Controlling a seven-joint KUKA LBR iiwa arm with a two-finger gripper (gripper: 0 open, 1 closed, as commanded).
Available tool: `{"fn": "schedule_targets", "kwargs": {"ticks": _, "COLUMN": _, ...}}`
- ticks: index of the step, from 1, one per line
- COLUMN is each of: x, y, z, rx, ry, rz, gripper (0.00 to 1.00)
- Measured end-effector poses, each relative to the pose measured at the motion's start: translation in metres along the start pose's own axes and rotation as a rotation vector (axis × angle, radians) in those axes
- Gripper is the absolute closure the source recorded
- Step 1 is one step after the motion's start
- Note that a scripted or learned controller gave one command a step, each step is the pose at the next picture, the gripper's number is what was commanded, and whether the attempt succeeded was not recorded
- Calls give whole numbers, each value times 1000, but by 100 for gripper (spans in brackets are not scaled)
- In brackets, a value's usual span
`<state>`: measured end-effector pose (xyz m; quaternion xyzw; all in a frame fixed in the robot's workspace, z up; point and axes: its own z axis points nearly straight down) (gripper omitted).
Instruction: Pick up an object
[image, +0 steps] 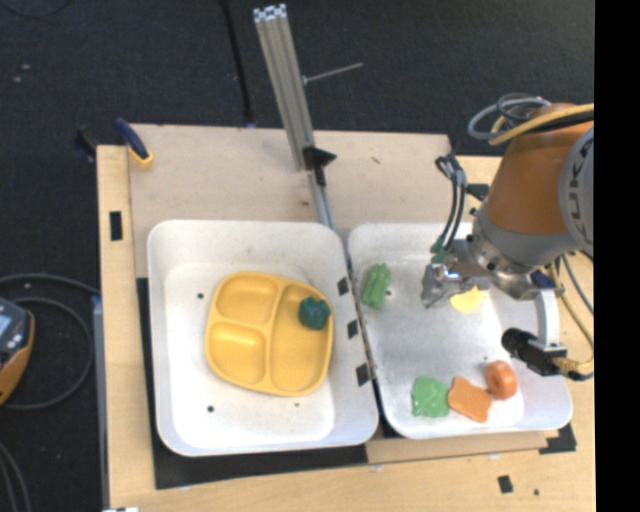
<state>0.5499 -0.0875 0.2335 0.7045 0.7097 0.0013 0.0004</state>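
yellow object (467, 300) | small, flat, perhaps partly hidden | right bin (400, 340), upper middle

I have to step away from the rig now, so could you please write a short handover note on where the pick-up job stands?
Gripper: low over the right bin, beside the yellow piece; nothing visible between its fingers, open or shut unclear.
Right bin: green piece near its left wall; another green piece, an orange piece and a darker orange piece along its near edge.
Left bin: yellow divided plate with a dark green piece on it.
Done: nothing visibly lifted.
Left: grasp and raise one object, probably the yellow piece.
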Motion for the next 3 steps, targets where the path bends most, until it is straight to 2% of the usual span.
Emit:
{"fn": "schedule_targets", "kwargs": {"ticks": 1, "x": 48, "y": -15, "z": 4, "rx": 2, "ry": 0, "rz": 1, "gripper": 100}}
{"fn": "schedule_targets", "kwargs": {"ticks": 3, "x": 156, "y": -27, "z": 15, "rx": 3, "ry": 1, "rz": -1, "gripper": 100}}
